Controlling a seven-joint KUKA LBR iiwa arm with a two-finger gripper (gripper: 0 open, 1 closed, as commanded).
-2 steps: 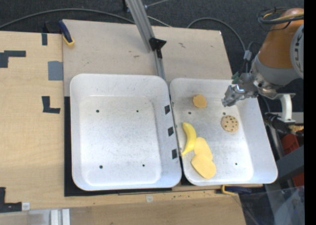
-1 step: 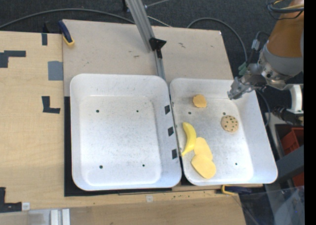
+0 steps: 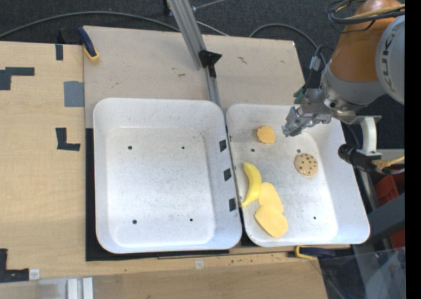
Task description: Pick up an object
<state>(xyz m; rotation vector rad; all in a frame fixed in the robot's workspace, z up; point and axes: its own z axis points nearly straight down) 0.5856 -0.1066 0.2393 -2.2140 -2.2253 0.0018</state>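
Just left of the jaws (image 3: 294, 125), grip state unclear, a small orange disc (image 3: 266, 135).

Banana (image 3: 251, 183), cookie (image 3: 305, 164), small orange round (image 3: 266, 135), yellow pieces (image 3: 270, 211) in right bin (image 3: 342, 222).

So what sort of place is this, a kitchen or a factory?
Most likely a robotics test bench, not a kitchen. A grey and orange robot arm reaches over two shallow white bins, and what looks like toy food, a banana and a cookie, lies in the right one. Cables trail across the dark floor.
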